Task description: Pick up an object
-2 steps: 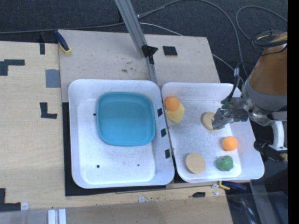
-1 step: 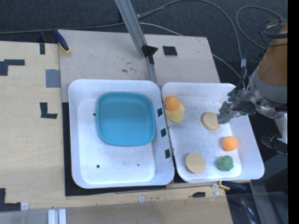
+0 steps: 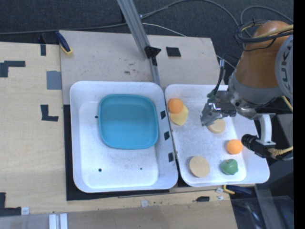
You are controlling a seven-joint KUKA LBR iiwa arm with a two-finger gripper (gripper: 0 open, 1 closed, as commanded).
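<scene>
Fingers [image 3: 210,119] hang low over the right bin [image 3: 190,92], upper middle part, metal grey and pointing down-left. Whether they are parted or closed cannot be told from this slant; nothing is seen between them.

Just beside the fingers, at their lower right, lies a pale tan disc [image 3: 217,126], flat and round, partly covered by the wrist. Touching or merely adjacent, cannot tell.

To the left of the fingers, near the bin's left wall, an orange ball [image 3: 175,106] sits against a pale yellow lump [image 3: 179,117], the ball on the lump's upper-left side. The lump is soft-edged, roughly rounded, with no clear long axis.

Lower right of the fingers: a second orange ball [image 3: 234,147], smooth and matte, well apart from the disc. Below it, a green item [image 3: 229,167], glossy and knobbly, near the bin's front rim. To its left, a round beige puck [image 3: 199,166], flat face up, with a grainy surface.

Grey arm with orange band [image 3: 259,61] comes in from the right, over the bin's right rim.

Left bin [image 3: 78,128], white and shallow with rounded corners, holds a blue square tray [image 3: 128,121] with rounded corners and a smooth plastic look, set slightly askew.

Both bins rest on a light wood-grain desk [image 3: 28,142] marked with dark tape patches. A grey metal bar [image 3: 136,20] runs diagonally down to the gap between the bins.
</scene>
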